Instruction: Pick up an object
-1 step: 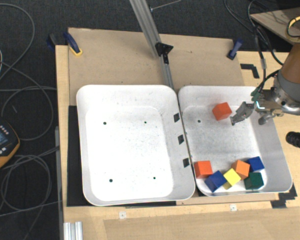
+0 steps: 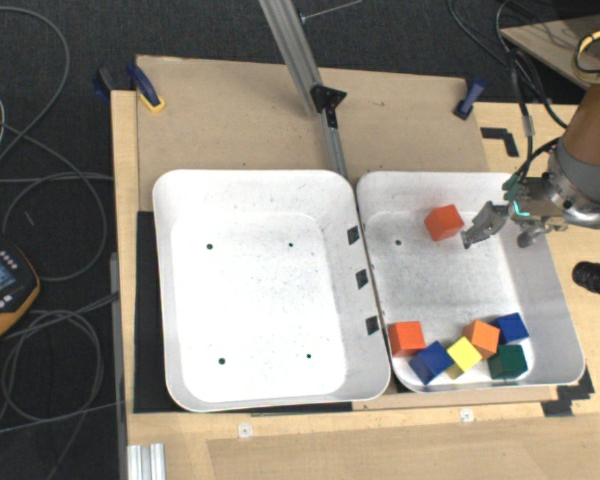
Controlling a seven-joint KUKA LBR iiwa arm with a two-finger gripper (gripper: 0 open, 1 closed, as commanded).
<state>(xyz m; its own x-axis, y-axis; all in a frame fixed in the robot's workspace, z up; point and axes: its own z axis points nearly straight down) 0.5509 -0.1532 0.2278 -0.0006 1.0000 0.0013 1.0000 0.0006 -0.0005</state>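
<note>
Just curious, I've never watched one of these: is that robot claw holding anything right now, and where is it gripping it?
Nothing is held. The gripper sits just right of the lone orange cube, apart from it.

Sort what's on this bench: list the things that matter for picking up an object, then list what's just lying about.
For the job:
gripper
lone orange block
block cluster
right bin

Lying about:
left bin
blue clamps
metal pole
cables
handheld controller

My gripper [image 2: 502, 226] has bare floor mid-way down the right bin [image 2: 540, 268] — an orange cube [image 2: 443, 222] sits just beside it, a cube cluster [image 2: 462, 346] crowds the near wall.
</note>
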